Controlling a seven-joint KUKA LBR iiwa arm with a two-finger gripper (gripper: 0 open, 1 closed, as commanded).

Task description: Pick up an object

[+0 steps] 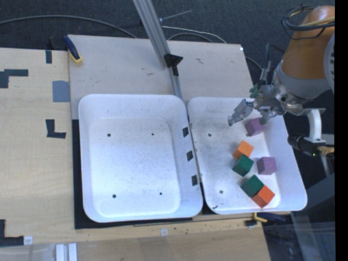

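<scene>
lower right of the frame, right bin (pixel 217 145): orange cube (pixel 263 196) touching green cube (pixel 252 185); above them a second green cube (pixel 243 165), purple cube (pixel 266 165), orange cube (pixel 244 148). farther up, another purple cube (pixel 254 126) just beside the gripper (pixel 251 113), fingers spread, pinching nothing.

White bins (pixel 136 105); purple blocks (pixel 254 127); orange blocks (pixel 244 148); green blocks (pixel 243 165); grey-and-orange arm (pixel 307 48).

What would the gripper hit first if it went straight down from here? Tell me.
Probably the purple block just under the gripper, in the right bin; depth is unclear from this slant, so it might meet the bin floor beside it instead.
</scene>
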